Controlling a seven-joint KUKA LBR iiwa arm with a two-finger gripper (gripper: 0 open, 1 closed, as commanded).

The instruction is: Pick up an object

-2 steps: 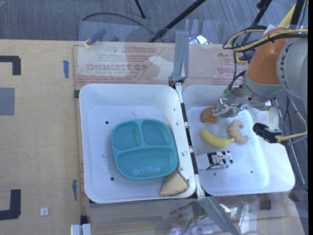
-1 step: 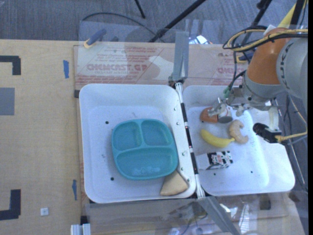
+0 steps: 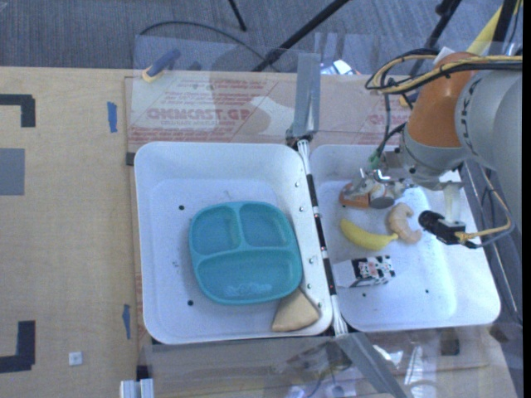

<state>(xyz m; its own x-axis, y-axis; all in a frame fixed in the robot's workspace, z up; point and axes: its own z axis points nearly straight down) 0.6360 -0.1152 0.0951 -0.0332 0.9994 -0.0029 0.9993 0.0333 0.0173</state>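
Observation:
My gripper (image 3: 379,187) is low over the far left part of the right bin (image 3: 465,301), under the orange wrist band (image 3: 436,114). A small orange and red object (image 3: 353,196) lies just left of the gripper, touching it or very close. A yellow banana (image 3: 366,236) lies in front of the gripper. A tan peanut-shaped piece (image 3: 404,223) rests at the banana's right end. A small black and white object (image 3: 372,269) sits nearer the bin's front. I cannot see anything held.
The left bin (image 3: 158,222) holds a teal divided plate (image 3: 245,251) and a tan wedge (image 3: 296,313) at its front right corner. A black connector with a yellow cable (image 3: 440,225) hangs from the arm over the right bin. A ridge (image 3: 315,222) separates the bins.

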